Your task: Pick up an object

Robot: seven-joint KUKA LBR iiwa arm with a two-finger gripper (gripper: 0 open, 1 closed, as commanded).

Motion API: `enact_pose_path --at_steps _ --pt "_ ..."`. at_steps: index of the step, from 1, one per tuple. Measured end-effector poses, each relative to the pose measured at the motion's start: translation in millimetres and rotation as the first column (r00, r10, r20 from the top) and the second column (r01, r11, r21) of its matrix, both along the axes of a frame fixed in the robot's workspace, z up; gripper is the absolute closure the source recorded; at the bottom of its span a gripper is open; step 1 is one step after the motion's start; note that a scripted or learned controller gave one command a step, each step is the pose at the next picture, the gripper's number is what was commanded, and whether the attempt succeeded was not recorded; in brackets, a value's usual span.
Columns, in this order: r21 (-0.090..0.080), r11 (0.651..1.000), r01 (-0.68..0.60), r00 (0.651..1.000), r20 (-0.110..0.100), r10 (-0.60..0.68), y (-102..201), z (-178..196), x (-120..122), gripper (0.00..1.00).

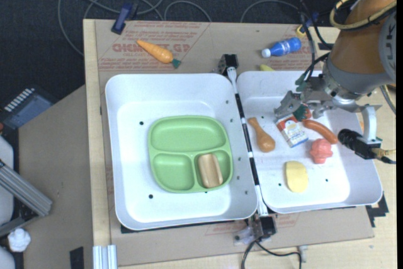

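My gripper (295,108) hangs low over the back part of the right bin (359,189), reaching in from the right. Just under it lies a small red and green item (304,114), partly hidden by the gripper. A red and white carton (291,133) sits right in front of the gripper, beside an orange-red sausage (320,130). To the left a tan drumstick (261,135) lies near the bin's left wall. Nearer the front are a pink lump (321,150) and a yellow lemon (296,176).
The left bin (126,135) holds a green divided tray (182,138) with a bread roll (210,170) in one compartment. On the bench behind the bins lie a carrot (157,51), a blue bottle (282,47) and a blue clip (124,17).
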State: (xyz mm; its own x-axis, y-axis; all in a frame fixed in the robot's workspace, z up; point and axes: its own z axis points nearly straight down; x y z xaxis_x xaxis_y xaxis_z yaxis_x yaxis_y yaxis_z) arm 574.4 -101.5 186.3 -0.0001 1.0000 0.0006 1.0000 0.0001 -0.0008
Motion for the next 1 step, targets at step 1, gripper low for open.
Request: enact_pose_path --at_steps 1 --pt "-0.001 1.0 0.001 1.0 0.0 -0.001 -24.7 -102.0 9.5 0.0"
